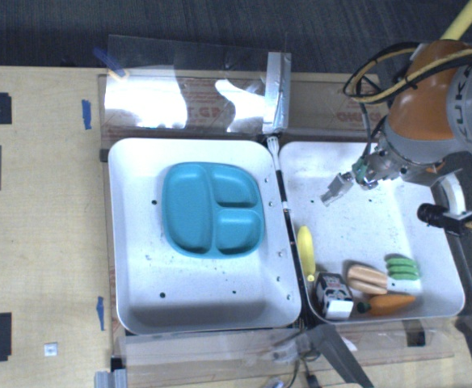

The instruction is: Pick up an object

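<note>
My worry is the crowding: the yellow banana, black-and-white box, hot dog, green piece and carrot lie packed together at the near edge of the right bin, so a descent there could clip the wall or nudge a neighbour instead of gripping. My claw hangs over that bin's far, bare part, well apart from them, with nothing between its fingers; how wide it stands I cannot tell. The blue tray sits in the left bin.
</note>
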`<state>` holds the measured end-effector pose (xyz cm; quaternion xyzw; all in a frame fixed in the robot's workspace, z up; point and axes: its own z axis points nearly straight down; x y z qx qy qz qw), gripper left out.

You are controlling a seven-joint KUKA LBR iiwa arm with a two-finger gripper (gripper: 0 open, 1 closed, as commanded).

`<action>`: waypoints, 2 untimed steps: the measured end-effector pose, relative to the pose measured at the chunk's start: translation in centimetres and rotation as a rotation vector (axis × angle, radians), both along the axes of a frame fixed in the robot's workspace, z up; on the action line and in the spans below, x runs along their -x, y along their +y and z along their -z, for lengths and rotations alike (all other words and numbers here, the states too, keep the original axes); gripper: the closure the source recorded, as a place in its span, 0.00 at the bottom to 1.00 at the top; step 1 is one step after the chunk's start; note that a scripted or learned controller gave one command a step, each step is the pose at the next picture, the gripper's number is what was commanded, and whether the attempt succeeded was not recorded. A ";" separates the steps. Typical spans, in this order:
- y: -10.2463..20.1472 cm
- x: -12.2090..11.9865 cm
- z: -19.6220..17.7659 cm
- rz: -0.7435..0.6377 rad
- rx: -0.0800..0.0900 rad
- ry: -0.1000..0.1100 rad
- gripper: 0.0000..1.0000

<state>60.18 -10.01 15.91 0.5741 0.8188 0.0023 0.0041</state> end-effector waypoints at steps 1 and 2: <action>-4.4 -0.5 -3.7 -0.249 0.004 0.002 0.00; -1.4 1.2 6.6 -0.327 0.000 0.008 0.00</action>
